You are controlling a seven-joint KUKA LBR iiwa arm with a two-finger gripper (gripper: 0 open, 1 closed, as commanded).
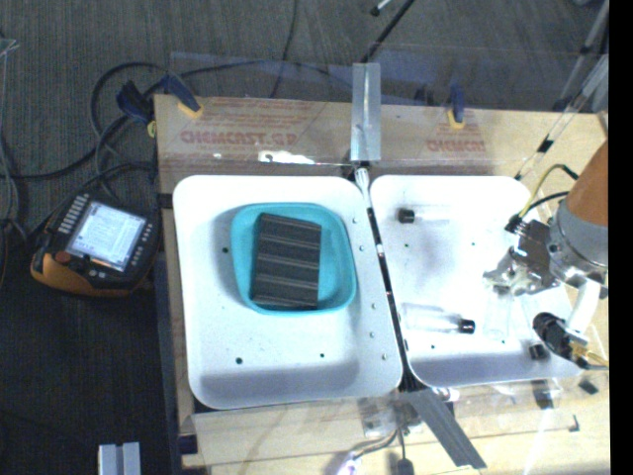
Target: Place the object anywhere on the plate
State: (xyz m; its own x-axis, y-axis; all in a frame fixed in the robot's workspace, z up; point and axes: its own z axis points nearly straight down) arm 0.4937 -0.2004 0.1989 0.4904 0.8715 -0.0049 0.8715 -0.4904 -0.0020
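Camera view: a dark ribbed block [288, 260] is seen lying flat on the teal plate [341, 275] in the left bin [198, 344], so placing seems done, while the claw [514, 270], its state untellable, need only be withdrawn.

The block [288, 261] lies on the plate [341, 265] in the left bin [198, 295].

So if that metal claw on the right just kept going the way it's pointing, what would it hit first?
Probably the floor of the right-hand bin. The gripper seems to point down and slightly left over bare white bin floor, though one slanted view leaves its height and exact aim unclear.
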